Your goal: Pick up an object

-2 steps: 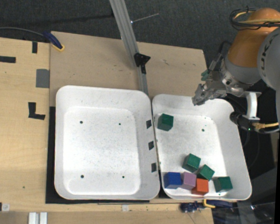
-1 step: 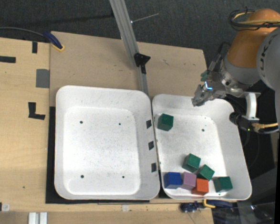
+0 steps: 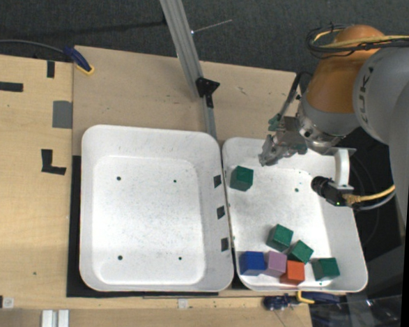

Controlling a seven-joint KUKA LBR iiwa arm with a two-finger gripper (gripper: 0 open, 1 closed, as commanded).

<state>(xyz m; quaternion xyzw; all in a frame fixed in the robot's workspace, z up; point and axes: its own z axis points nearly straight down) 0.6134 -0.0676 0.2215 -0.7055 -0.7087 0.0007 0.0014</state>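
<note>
Camera view: the arm (image 3: 357, 72) bends down from the right — its gripper (image 3: 269, 155) hangs above the right bin (image 3: 340, 225), near a green block (image 3: 241, 178); its grip can't be told.

Grey KUKA arm (image 3: 391, 88) with partial black lettering, orange band (image 3: 340, 71) above wrist, thin black and yellow cables (image 3: 332, 37) looped over it, metallic grey two-finger gripper (image 3: 269, 155), white bracket (image 3: 341, 169) beside wrist.

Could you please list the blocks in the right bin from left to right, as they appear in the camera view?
Lone green block → blue block → purple block → orange block → green block at the right end.
</note>
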